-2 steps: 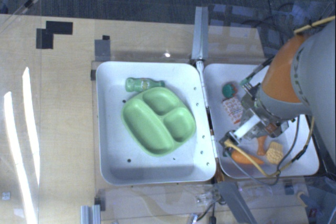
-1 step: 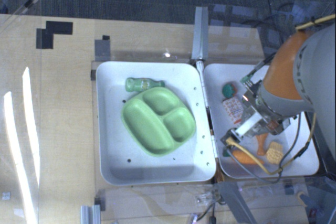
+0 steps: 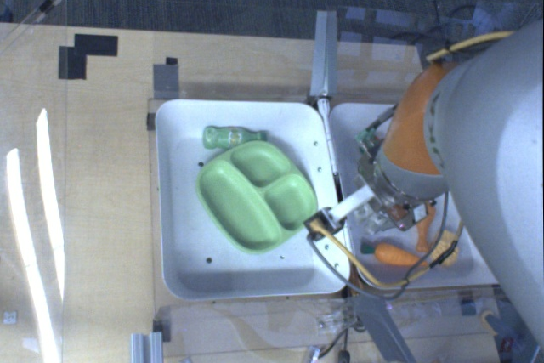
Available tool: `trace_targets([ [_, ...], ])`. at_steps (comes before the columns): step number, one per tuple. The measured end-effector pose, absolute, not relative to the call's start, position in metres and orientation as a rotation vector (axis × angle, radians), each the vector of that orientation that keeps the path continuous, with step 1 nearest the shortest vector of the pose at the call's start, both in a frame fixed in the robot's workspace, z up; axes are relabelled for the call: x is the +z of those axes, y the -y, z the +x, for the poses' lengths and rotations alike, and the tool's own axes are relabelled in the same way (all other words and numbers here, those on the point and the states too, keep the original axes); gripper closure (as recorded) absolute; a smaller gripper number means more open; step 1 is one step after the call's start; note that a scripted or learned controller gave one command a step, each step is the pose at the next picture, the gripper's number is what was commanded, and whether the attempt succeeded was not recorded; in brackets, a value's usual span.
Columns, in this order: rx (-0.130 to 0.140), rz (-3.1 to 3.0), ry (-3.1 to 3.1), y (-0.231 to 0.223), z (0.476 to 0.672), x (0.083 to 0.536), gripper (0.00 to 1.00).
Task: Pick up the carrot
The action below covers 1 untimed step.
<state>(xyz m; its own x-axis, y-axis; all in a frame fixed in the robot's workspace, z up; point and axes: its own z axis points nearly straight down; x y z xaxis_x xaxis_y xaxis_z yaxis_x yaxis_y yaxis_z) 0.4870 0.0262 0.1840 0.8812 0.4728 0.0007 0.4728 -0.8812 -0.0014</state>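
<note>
Gripper [image 3: 393, 221] of the grey KUKA arm [image 3: 493, 157] hangs low over the right bin [image 3: 344, 127], its fingers hidden beneath the wrist hardware, so whether they are open or closed cannot be told. Just past it, at about five o'clock, the carrot [image 3: 396, 254] lies on the bin floor near the front wall, orange body pointing right, green stub to the left, with nothing visibly clamped on it. Cables [image 3: 340, 246] loop across the divider at the gripper's eight o'clock. Farther out at nine o'clock, the left bin [image 3: 174, 208] holds a green divided plate [image 3: 255, 195], and a pale green bottle [image 3: 229, 135] lies at the plate's eleven o'clock.
</note>
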Motion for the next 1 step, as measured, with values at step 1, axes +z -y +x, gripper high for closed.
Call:
trace_targets([
  [1,-0.005,-3.042,0.778,-0.0269,0.4887,0.1945,1.0],
])
